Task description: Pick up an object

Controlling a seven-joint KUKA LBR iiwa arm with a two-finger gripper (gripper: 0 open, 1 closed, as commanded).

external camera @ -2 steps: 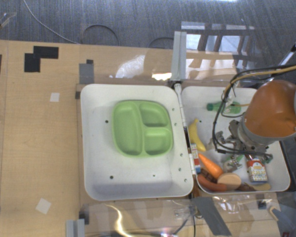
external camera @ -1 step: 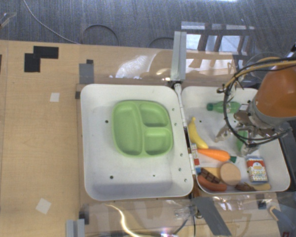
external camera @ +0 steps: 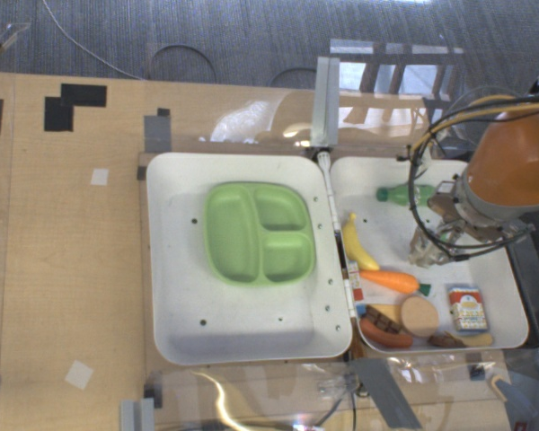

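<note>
Left bin (external camera: 175,330): green tray (external camera: 257,233); right: carrot (external camera: 389,281).

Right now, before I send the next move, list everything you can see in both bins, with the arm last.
Left bin: one, white, left half of the bench.
Divided plate: one, light green, middle of the left bin.
Right bin: one, white, beside the left bin.
Banana: one, yellow, right bin near the divider.
Carrot: one, orange, just below the banana.
Bottle: one, green, lying at the far end of the right bin.
Round bun: one, tan, near the front of the right bin.
Sausage: one, reddish brown, front left corner of the right bin.
Small carton: one, red and white, front right of the right bin.
Arm: one, orange band, over the right bin.
Hand: one, grey, low above the bin floor, right of the banana.
</note>
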